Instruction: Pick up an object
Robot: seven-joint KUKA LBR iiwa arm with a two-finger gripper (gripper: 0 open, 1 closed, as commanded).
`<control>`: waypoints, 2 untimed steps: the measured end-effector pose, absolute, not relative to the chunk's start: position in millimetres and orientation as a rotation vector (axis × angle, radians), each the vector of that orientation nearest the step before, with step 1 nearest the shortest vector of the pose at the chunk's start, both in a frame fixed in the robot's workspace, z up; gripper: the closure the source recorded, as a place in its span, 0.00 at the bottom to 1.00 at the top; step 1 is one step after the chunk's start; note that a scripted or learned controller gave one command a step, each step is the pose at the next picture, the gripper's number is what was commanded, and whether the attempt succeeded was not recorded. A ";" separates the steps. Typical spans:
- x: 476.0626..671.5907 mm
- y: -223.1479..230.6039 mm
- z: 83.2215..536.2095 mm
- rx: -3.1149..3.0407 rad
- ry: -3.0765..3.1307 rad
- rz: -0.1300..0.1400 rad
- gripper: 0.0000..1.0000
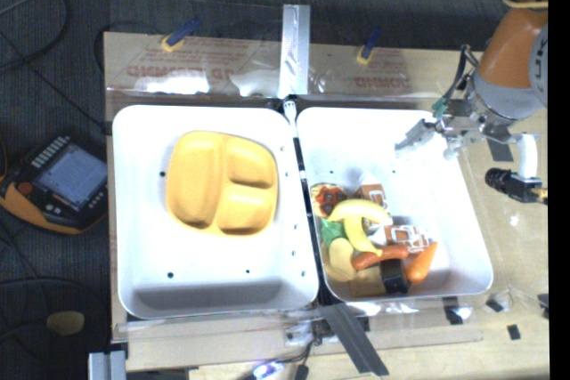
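Toy food pile sat in the right bin's lower left, well below and left of the jaws, which hovered over that bin's upper right; nothing between them, looked released. Two white bins on the counter. One yellow sectioned tray in the left bin. Pile: one banana, one carrot, green piece, small boxes, jumbled and touching

fixed overhead camera, slanted down, both bins
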State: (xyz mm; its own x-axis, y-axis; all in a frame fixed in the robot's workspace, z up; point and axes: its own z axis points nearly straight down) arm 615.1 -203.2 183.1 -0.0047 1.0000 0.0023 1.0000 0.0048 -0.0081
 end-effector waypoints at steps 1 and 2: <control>623.4 -183.0 109.0 -2.032 -2.388 0.006 0.00; 623.2 -182.3 113.6 -2.024 -2.386 0.009 1.00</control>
State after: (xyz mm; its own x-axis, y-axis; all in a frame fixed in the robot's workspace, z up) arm 623.2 -182.3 113.6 -0.1633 0.9866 0.0059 0.9865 0.1634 -0.0129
